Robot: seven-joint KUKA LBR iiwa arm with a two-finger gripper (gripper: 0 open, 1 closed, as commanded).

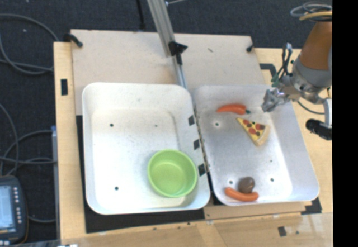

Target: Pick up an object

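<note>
Seen from above at a slant, a pale wooden counter [140,56] carries two shallow white bins side by side. The left bin [112,128] holds one lime-green bowl [172,172] at about five o'clock, round, smooth and glossy like hard plastic. The right bin [291,156] holds four small toy foods. A pizza slice [253,129], a flat yellow wedge with red dots, lies near the middle toward one o'clock; a thin orange-red chili [232,109] lies just beside it at eleven o'clock; a brown rounded lump [246,184] and an orange sausage-shaped piece [242,195] touch each other at six o'clock. The grey arm with its orange band enters from three o'clock, and the end effector [271,101] hangs over the right bin's upper right corner, near the pizza slice and apart from it, with nothing seen between its fingers; whether they stand wide or narrow cannot be told. The pizza slice is the nearest candidate: it looks light, stiff and slick, probably moulded plastic, so it may skid on the smooth bin floor. Pinching across its two long straight sides near the crust end seems the surest hold.
</note>
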